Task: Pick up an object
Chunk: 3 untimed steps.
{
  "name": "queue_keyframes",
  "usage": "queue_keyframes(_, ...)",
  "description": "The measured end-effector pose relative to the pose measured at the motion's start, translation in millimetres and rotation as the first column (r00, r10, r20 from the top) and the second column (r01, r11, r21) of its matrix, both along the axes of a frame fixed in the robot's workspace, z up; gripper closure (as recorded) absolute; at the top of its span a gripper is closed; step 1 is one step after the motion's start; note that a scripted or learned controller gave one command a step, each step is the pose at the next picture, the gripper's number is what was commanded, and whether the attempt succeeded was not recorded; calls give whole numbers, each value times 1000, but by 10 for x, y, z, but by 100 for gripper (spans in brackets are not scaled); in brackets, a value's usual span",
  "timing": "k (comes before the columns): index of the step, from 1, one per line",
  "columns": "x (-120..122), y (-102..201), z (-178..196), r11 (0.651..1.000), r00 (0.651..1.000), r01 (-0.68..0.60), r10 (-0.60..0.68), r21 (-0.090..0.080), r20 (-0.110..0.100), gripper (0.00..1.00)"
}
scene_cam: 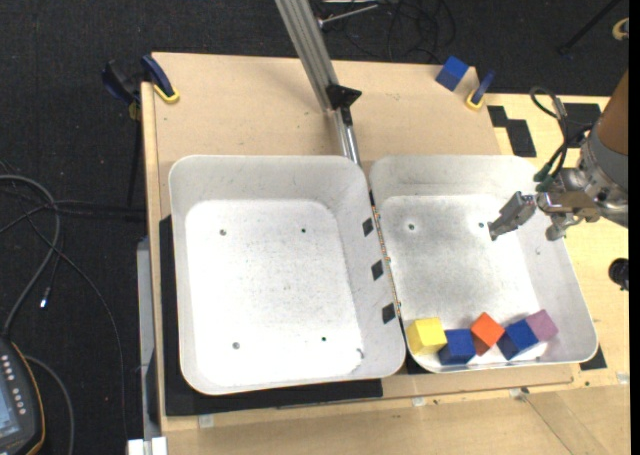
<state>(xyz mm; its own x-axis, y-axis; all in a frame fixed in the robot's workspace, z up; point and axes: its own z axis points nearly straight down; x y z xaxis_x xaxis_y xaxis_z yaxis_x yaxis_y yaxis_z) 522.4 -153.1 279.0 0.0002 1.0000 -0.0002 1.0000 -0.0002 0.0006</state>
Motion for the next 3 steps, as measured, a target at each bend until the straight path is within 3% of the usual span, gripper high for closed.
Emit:
queue_keyframes(1,165,321,-853,1000,1000,-5,5,3,-8,0)
queue_keyframes(2,-10,296,-613,1000,1000,1,-1,0,0,0)
queue_keyframes(3,915,157,-693,1000,1000,-5,5,-2,5,0)
